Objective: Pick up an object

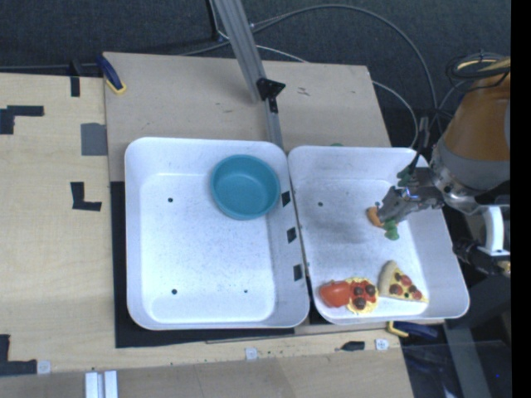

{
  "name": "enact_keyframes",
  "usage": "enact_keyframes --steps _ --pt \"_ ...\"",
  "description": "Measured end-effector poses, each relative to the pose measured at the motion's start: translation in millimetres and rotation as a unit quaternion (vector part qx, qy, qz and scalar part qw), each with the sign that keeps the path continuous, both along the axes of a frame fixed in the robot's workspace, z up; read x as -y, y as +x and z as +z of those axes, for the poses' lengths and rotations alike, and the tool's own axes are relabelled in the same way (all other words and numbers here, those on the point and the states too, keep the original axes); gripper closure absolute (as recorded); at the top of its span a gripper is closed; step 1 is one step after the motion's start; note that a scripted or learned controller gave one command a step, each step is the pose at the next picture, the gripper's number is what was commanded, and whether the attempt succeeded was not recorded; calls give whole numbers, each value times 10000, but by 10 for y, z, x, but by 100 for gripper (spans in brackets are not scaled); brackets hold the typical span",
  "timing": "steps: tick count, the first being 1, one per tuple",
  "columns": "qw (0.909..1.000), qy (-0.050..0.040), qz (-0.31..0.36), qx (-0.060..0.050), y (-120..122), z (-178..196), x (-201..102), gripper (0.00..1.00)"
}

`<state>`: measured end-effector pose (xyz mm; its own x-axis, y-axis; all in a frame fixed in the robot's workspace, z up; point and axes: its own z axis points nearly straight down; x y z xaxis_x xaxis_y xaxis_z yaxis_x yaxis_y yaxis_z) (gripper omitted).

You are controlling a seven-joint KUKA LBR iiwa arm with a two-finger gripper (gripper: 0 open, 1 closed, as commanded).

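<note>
1. Left bin (149,247): blue bowl (245,186) near its back right corner.
2. Right bin (332,181): pizza slice (401,283) and red toy (347,293) along the front edge.
3. Gripper (392,212) low over the right bin; claw state cannot be told.
4. Small orange-and-green piece (383,221) at the gripper tip.

A dark blue-grey carpet (99,11) covers the floor along the far side, with thin cables (348,19) looping across it and a grey metal pole (236,36) slanting down toward the middle. The bench top (41,222) is pale plywood, marked on its left part with short strips of black tape (79,197) and one grey patch (93,138), and a lighter board (191,98) lies over it with a black mat (118,264) showing at its edge. The light is even and soft, casting no hard shadows.
</note>
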<state>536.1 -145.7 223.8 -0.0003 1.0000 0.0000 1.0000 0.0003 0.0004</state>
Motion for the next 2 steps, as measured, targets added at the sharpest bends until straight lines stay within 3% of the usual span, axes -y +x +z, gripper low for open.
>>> enact_keyframes --steps 2 --pt "10000 5 24 -7 488 82 -974 100"
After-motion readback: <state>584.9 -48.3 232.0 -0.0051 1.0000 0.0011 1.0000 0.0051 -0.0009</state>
